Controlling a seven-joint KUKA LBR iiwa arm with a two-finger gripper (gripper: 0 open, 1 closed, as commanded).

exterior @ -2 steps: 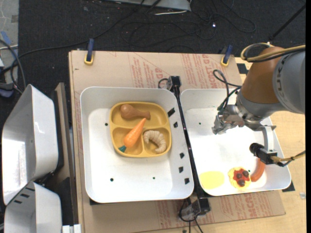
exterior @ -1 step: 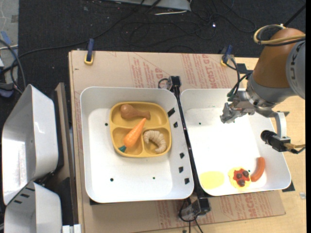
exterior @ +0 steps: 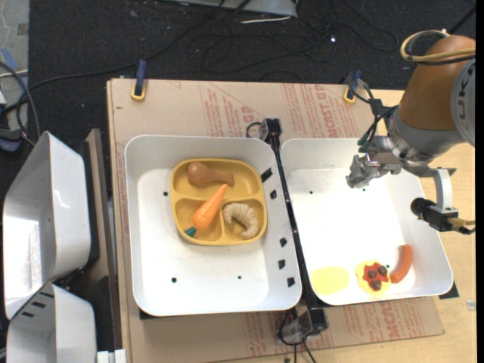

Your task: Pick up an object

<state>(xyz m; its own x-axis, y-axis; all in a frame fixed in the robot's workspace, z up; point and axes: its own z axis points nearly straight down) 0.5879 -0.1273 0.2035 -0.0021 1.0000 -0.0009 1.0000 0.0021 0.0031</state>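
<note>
Camera view: looks down at a slant on two white bins side by side on the tabletop (exterior: 227, 104).
Arm: reaches in from the right, orange band high at the far right, wrist bent down over the right bin (exterior: 442, 274).
Claw (exterior: 361, 174): hangs above the far part of the right bin, over bare white floor, touching nothing that can be made out.
Claw opening: cannot tell; too small and dark against the wrist to read.
Claw load: nothing seen in it.
Nearest candidates: sausage (exterior: 401, 263), red-and-dark toy piece (exterior: 373, 274) and flat yellow piece (exterior: 330, 280), all along the near edge of the right bin.
Direction from claw: toward the near side, the sausage a little to the right, the yellow piece a little to the left.
Sausage axis: tilted, upper end to the far right, lower end just beside the red-and-dark toy piece.
Other candidates: drumstick (exterior: 209, 175), carrot (exterior: 209, 207) and shrimp (exterior: 242, 218), each in its own compartment of the yellow plate (exterior: 181, 178) in the left bin (exterior: 144, 225), well apart from the claw.
Judgement: right-bin items are probably the shorter reach; a grasp across the sausage's narrow width seems to suit it.
</note>
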